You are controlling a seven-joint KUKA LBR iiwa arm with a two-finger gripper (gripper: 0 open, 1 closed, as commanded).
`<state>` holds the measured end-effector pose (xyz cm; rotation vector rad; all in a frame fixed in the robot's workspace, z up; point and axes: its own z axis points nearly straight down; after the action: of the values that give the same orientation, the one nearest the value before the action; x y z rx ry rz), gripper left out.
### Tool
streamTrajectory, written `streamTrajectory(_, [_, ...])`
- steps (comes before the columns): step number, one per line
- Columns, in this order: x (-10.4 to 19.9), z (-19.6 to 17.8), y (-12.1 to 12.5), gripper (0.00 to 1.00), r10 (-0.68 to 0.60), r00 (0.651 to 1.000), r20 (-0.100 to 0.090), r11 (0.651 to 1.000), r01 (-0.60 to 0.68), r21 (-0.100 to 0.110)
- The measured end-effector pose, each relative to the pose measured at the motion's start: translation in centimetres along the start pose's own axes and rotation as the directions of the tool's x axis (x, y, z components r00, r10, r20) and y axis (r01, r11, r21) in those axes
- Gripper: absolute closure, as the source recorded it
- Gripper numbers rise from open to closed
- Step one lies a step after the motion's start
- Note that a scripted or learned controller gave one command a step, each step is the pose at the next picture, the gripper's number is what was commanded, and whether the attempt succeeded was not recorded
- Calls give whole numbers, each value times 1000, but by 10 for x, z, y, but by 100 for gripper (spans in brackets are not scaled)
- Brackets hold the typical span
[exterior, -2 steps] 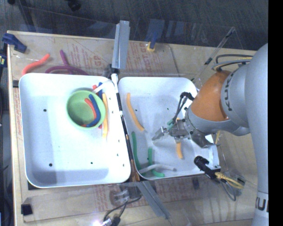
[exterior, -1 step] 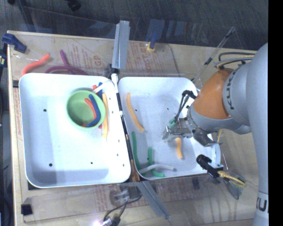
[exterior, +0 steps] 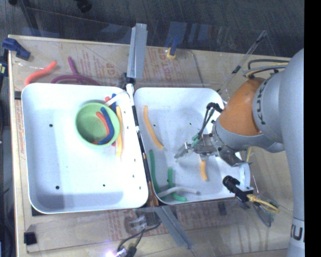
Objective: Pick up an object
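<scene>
My claw (exterior: 195, 148) is low inside the right shallow white bin (exterior: 171, 98), near its right wall, with my grey arm and its orange band above it. I cannot tell if the claw is released or clenched; its metal parts are small and mixed together in this view. I see nothing clearly between them, so I judge that no object is lifted yet.

The nearest candidate is a short orange plastic stick (exterior: 203, 170), which lies on the bin floor just beside the claw, toward the near edge. A long orange curved strip (exterior: 152, 126) lies more to the left, near the wall between the two bins. Green bent tubes (exterior: 163, 183) rest by the near left corner of this bin.

In the left white bin (exterior: 48, 154), a green round bowl (exterior: 95, 123) with coloured pieces inside stands close to the right wall.

So the approach seems done; the grasp and the lift are left, as I judge.
</scene>
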<state>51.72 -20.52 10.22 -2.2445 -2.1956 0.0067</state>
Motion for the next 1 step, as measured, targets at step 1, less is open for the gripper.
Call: streamTrajectory(1, [-3,-3,-25,0,100,995,-4,995,-100,2])
